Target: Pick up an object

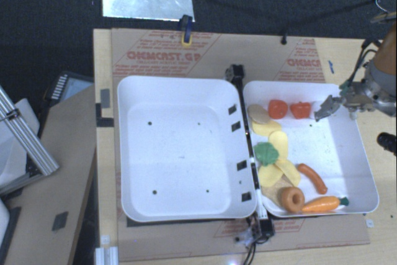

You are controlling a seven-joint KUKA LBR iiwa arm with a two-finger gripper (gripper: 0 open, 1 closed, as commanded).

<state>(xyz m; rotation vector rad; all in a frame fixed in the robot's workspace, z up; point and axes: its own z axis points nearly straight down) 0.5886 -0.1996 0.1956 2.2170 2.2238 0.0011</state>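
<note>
I have the gripper (pixel 327 107) over the far right part of the right bin (pixel 360 161), with the grey arm (pixel 378 80) coming in from the right edge of the view. Its fingers are too small and blurred for me to judge, so I cannot tell whether they are open or closed, and I see nothing between them.

Just left of the gripper, and apart from it, lie two red toy pieces: the nearer is a small red block-shaped piece (pixel 301 110), and beyond it a rounder red tomato (pixel 277 108). Further left again sits a pale tan oval piece (pixel 257 113), against the bin's left wall.

Below and left of the gripper a run of yellow pieces (pixel 278 143) trails down the bin, with a green leafy piece (pixel 266 152) among them. Below the gripper, well apart from it, I see an orange-red sausage (pixel 312 178), then a brown doughnut (pixel 291 198) and a carrot (pixel 321 204) along the near wall.

The left bin (pixel 133 133) lies far to the gripper's left, across the black hinge strip (pixel 247 133) between the two bins.
</note>
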